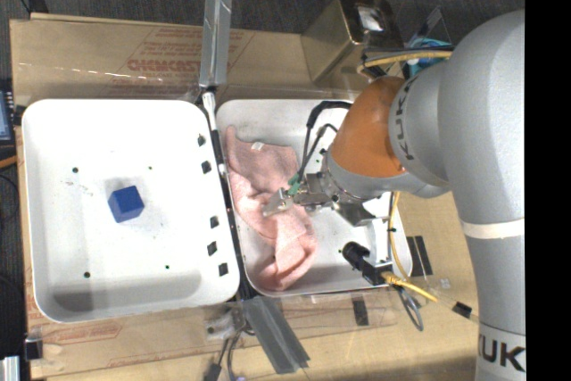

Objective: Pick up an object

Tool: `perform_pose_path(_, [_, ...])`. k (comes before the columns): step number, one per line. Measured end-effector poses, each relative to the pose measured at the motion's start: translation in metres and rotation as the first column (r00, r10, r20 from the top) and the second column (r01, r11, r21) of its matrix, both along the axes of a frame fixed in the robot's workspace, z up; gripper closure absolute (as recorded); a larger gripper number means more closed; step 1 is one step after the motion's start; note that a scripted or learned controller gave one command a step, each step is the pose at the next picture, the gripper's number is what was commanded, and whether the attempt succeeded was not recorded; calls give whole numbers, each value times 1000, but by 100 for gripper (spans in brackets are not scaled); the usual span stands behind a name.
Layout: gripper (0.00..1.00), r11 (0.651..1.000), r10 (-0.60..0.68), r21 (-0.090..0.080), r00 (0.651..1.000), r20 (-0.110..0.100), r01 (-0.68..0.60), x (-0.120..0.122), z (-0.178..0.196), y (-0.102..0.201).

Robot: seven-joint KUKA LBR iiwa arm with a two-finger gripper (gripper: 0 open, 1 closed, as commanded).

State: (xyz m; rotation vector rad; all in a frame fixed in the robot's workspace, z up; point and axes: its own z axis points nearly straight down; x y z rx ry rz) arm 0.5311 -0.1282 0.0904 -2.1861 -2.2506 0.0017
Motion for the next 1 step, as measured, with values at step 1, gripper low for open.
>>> perform_pose_path(1, [100, 1000, 6, 0, 1000, -4, -6, 0, 8, 0])
